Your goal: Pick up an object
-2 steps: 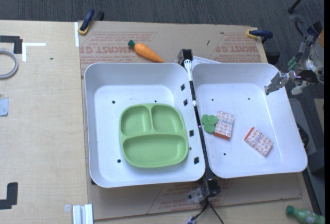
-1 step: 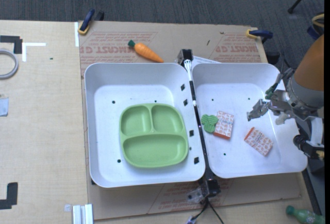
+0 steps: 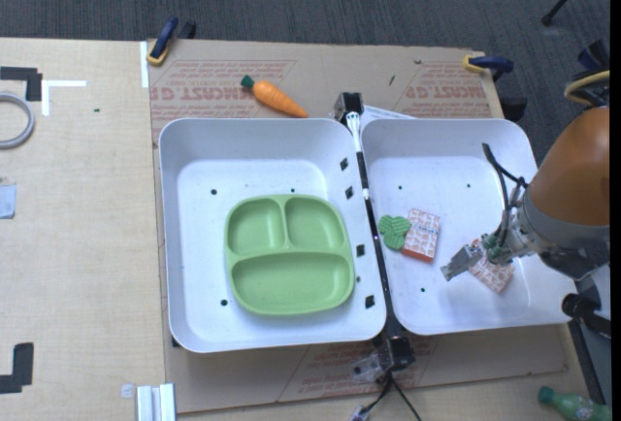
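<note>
Three small things are lying in the right bin [image 3: 456, 143], and any of them could be the one to lift. A small flat box [image 3: 423, 235], printed in pink, white and orange, is resting near the middle of the bin floor, turned a little off square. A green leaf-shaped toy [image 3: 393, 231] is touching its left edge, close to the wall that is dividing the two bins. A second packet [image 3: 495, 275], pale with a pinkish print, is lying further right, partly covered by the wrist of the arm [image 3: 572, 186].

The gripper [image 3: 461, 264] is hanging low over the bin floor between the box and the second packet, pointing toward the left, just beside the packet. Whether the claw is spread or pressed together, I cannot tell, and nothing is showing clearly pinched in it.

Bare white floor is lying open behind the box toward the far wall and in front of it toward the near rim. The box and the toy are sitting well away from the far, near and right walls, with only the dividing wall close by.

In the left bin [image 3: 194, 152] a green divided plate [image 3: 289, 254] is taking up the middle, with a bare margin all round. A toy carrot [image 3: 275, 97] is lying on the cardboard [image 3: 427, 89] behind the bins, and blue clamps [image 3: 163, 39] are gripping its far corners
</note>
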`<state>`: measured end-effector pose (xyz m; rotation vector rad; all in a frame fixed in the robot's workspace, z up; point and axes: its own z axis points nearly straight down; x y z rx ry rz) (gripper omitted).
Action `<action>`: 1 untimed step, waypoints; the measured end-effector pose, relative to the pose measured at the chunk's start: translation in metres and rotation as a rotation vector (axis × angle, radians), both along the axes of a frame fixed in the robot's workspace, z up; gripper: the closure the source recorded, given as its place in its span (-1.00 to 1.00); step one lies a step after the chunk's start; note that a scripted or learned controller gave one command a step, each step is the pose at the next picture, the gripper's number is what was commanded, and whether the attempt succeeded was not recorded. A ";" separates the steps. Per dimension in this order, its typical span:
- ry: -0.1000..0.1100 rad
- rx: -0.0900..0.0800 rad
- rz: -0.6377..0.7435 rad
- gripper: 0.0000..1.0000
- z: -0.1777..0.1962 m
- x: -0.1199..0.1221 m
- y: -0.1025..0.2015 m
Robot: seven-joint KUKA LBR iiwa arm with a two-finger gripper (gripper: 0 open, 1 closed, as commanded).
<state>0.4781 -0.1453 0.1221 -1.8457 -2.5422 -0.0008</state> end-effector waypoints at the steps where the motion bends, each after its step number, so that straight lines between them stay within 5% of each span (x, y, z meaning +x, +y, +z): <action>1: -0.003 -0.002 0.547 -1.00 -0.029 0.011 -0.052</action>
